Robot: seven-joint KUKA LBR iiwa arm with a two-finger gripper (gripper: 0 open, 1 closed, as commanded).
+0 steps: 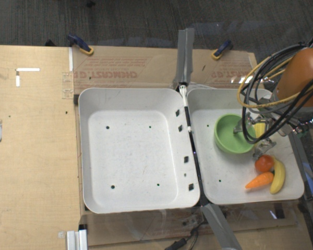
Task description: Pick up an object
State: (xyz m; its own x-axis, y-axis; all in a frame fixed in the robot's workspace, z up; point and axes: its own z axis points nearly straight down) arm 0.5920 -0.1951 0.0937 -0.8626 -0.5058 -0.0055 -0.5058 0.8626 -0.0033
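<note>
While the arm (297, 79) reaches in from the right, grey body with the orange band up top and a loop of black and yellow cables hanging off it, the gripper (256, 139) sits low over the right bin (214, 184), at the right-hand rim of the green bowl (230, 134). Can't tell the gripper's state: wrist hardware and cables cover that spot. Nothing visibly clamped.

Right bin contents:
- green bowl, upright, in the middle of the bin toward its right half, gripper overlapping its right edge
- orange-red round fruit, tomato-like (264, 163), just below the gripper, near the bowl's lower right
- carrot (259, 181), lying at a slant, thick end touching the banana, just under the round fruit
- banana (278, 176), roughly upright in view, beside the round fruit and against the carrot, near the bin's right wall

All three small items are bunched in the lower right corner, resting on the bin floor.

Left bin (94, 139) sits flush against the right one, black clips along the shared edge. Both rest on the bench (26, 139), cardboard sheet (125, 69) behind them held by two blue-and-orange clamps (81, 44).
</note>
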